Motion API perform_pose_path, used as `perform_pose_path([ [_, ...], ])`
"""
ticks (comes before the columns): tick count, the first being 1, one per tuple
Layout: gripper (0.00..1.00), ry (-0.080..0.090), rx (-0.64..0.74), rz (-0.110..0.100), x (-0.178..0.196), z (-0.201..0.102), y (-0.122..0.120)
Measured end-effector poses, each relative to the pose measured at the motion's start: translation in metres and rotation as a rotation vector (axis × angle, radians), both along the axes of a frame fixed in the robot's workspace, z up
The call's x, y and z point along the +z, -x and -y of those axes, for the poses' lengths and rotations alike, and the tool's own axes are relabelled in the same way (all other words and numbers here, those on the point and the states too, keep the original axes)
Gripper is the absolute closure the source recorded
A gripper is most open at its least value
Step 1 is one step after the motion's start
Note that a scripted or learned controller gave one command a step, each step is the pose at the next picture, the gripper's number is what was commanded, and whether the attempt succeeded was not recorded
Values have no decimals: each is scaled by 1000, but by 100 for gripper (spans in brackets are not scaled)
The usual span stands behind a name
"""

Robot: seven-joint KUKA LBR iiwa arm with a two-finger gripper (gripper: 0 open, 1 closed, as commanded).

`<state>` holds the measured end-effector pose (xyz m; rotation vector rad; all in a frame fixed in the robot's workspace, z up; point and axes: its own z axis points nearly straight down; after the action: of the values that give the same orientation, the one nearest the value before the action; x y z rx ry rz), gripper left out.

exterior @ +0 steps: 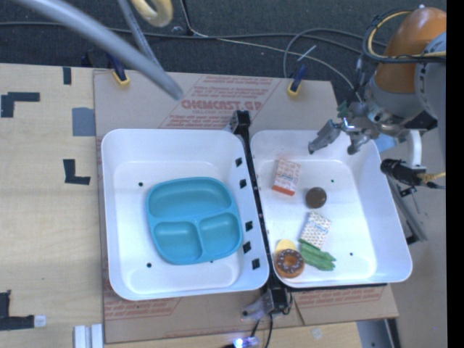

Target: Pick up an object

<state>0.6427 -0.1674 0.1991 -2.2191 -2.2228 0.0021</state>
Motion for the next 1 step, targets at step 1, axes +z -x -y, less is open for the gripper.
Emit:
perform_pose_path([
  [1,0,1,0,-2,-42,1,0],
])
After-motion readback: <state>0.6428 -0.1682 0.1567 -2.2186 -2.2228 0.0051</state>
